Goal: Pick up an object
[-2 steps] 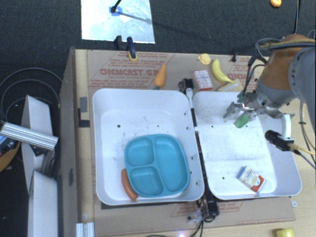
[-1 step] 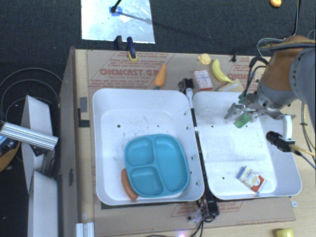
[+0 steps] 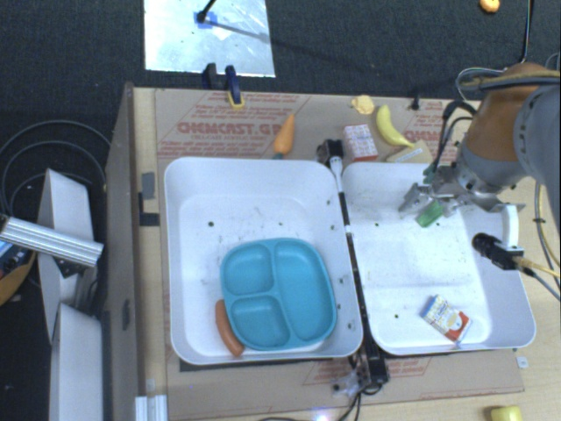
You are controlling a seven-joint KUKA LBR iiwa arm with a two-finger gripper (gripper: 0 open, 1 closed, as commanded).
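Observation:
My gripper (image 3: 424,202) hangs low over the far part of the right bin (image 3: 500,323), reaching in from the right. A small green object (image 3: 428,217) lies right at its tip, partly covered by it; whether it is gripped cannot be made out. A small white, blue and red carton (image 3: 445,317) rests near the front of the same bin. In the left bin (image 3: 188,200) a blue divided plate (image 3: 277,293) sits with an orange sausage (image 3: 228,327) along its front left edge.
Beyond the bins, on the cardboard, lie a carrot (image 3: 284,135), a small pink box (image 3: 360,142), a banana (image 3: 390,128) and a yellow piece (image 3: 363,104). A ridge (image 3: 344,226) divides the two bins. Cables trail from the arm's wrist (image 3: 495,251).

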